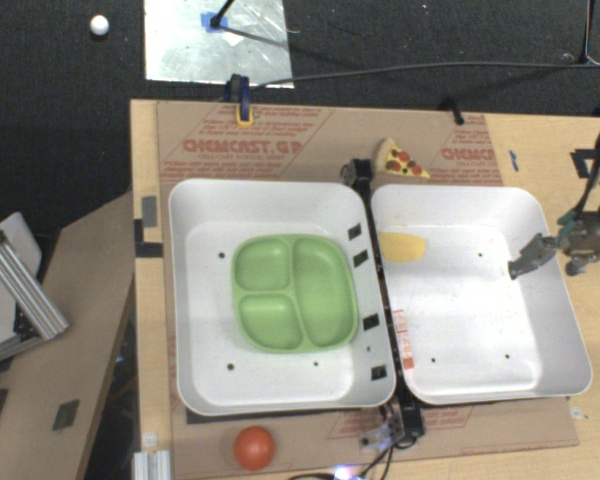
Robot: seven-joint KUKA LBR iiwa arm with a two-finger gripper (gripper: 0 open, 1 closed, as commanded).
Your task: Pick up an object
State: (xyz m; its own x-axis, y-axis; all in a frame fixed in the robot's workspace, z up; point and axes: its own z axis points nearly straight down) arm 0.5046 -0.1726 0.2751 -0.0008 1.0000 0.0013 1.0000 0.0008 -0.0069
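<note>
A flat yellow object (403,247) lies in the right bin (480,368), near its far left corner. My gripper (528,258) reaches in over the right rim of that bin, well to the right of the yellow object, with bare bin floor between them. Nothing shows in its grasp. A green divided plate (294,291) rests in the middle of the left bin (205,368).
A toy pizza slice (400,160) lies on the cardboard just behind the right bin. A red ball (253,447) sits on the bench in front of the left bin. Black clips (369,320) line the seam between the bins. A blue and yellow clamp (240,98) holds the cardboard's far edge.
</note>
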